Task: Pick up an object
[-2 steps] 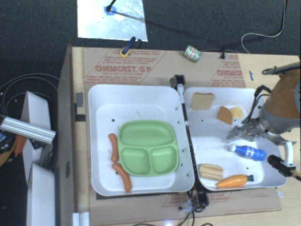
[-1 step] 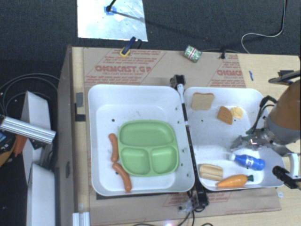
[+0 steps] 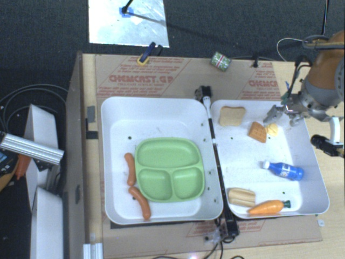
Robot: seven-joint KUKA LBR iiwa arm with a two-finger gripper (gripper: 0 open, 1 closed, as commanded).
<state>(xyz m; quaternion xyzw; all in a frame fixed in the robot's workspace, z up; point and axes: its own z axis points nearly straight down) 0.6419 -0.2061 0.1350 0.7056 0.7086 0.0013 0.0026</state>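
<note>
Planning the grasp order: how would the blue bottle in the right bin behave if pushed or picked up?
The blue bottle lies on its side on the smooth bin floor, so a nudge would probably roll it. It looks small, likely light. Its rounded body may slip from a loose pinch.

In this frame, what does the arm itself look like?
The grey KUKA arm has rounded metallic housing with an orange band above the wrist. Thin cables loop over it near the top. Its small grey metal gripper sits at the end.
</note>
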